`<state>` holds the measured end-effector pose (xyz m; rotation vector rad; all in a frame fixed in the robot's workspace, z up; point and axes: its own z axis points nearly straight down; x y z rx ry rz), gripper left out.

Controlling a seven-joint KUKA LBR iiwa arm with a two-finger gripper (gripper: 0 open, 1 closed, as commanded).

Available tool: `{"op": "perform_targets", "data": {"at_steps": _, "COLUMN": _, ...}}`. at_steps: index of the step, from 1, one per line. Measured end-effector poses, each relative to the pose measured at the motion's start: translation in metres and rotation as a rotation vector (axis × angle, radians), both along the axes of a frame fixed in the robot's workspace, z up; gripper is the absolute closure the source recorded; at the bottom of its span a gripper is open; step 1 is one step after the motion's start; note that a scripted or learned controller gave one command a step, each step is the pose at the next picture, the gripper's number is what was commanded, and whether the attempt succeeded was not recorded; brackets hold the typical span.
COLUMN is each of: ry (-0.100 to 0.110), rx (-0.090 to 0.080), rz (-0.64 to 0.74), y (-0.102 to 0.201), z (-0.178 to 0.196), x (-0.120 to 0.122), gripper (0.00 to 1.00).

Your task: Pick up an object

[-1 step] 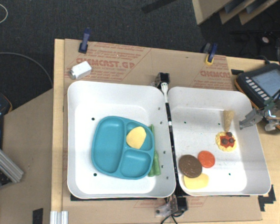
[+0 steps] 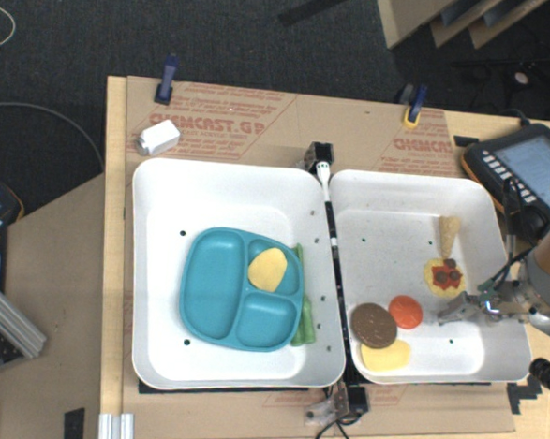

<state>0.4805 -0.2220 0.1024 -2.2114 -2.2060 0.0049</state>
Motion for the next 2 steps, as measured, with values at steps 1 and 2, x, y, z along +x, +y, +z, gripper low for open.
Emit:
{"op": "perform_targets", "data": {"at_steps": 1, "ry": -0.011, "rx": 0.004, "rz": 0.012, "y": 0.007, "z": -0.02, "x": 0.09, "gripper": 0.0}}
{"op": "perform_targets", "data": {"at_steps": 2, "ry": -0.03, "rx": -0.018, "rz": 0.001, "y": -0.004, "z": 0.141, "x": 0.039, "gripper": 0.0}}
